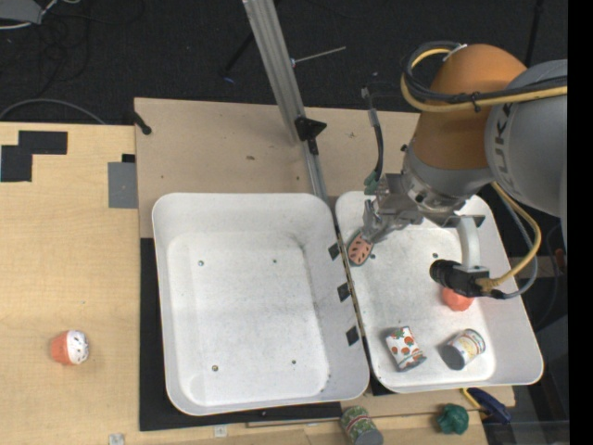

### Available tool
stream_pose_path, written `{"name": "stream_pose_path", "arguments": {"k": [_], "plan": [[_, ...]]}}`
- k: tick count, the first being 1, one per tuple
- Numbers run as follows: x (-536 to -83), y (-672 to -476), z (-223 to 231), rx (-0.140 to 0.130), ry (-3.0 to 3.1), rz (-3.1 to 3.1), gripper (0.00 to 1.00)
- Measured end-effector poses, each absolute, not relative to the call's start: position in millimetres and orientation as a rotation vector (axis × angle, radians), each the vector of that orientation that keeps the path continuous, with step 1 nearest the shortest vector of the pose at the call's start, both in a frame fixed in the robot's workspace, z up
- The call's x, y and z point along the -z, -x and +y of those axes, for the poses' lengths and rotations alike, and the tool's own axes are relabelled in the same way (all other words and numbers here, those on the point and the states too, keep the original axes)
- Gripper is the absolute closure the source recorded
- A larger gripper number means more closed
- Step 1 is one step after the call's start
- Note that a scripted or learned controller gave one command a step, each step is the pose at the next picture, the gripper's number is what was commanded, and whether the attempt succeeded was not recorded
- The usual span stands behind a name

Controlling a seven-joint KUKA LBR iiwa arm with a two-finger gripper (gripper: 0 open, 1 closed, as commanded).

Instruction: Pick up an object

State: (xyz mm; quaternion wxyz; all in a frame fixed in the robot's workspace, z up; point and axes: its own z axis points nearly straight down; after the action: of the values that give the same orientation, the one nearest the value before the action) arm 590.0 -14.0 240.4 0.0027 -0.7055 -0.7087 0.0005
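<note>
The object I'm after, a small flat orange-pink piece with dark spots (359,248), sits pinched at the tips of the gripper (363,245), over the right bin (500,364) close to its left edge, near the far-left corner. From my screen the fingers look closed down narrow on it, and the piece hangs just beside the seam between the two bins.

Largest first: the grey arm (519,128) with its orange band comes in over the right bin's far-right corner. The left bin (176,221) is next (bare white floor, a few small dots). In the right bin, an orange-red object (455,296) lies near the right edge, partly under a black fitting. A white box with red spots (404,349) and a small tin can (463,349) on its side lie near the front edge, just apart from each other.

Off the bins, a red-and-white ball (69,348) rests on the bench's left side, and a green lump (453,419) lies at its front edge.
</note>
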Motion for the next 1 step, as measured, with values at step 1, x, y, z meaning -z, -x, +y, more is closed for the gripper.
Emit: {"name": "stream_pose_path", "arguments": {"k": [1], "plan": [[-230.6, -580.9, 29.5, -0.004, 2.214, -2.221, 1.0]]}}
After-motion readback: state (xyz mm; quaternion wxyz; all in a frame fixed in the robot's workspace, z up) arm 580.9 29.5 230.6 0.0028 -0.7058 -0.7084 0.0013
